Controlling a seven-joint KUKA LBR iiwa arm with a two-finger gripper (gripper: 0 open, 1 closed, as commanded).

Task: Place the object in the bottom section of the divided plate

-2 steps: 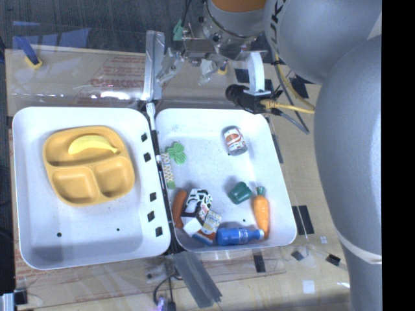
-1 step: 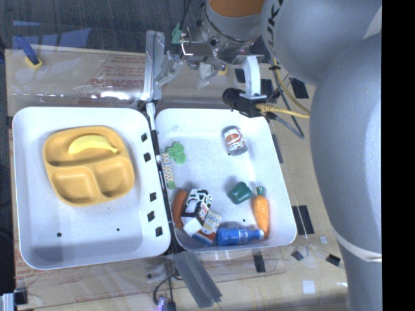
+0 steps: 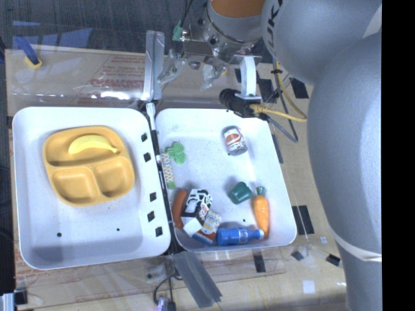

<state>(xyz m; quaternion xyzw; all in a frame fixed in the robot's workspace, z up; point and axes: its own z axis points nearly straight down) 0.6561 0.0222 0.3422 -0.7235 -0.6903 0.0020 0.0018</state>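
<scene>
Yellow divided plastic plate [image 3: 89, 166] centre left holding a yellow banana [image 3: 93, 146], gripper [image 3: 194, 70] at top centre, finger spacing perhaps apart, cannot tell

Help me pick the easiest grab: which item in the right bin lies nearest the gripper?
The small can, alone near the right bin's upper side, closest beneath the gripper. The carrot, blue bottle and the rest crowd the bin's lower end.
</scene>
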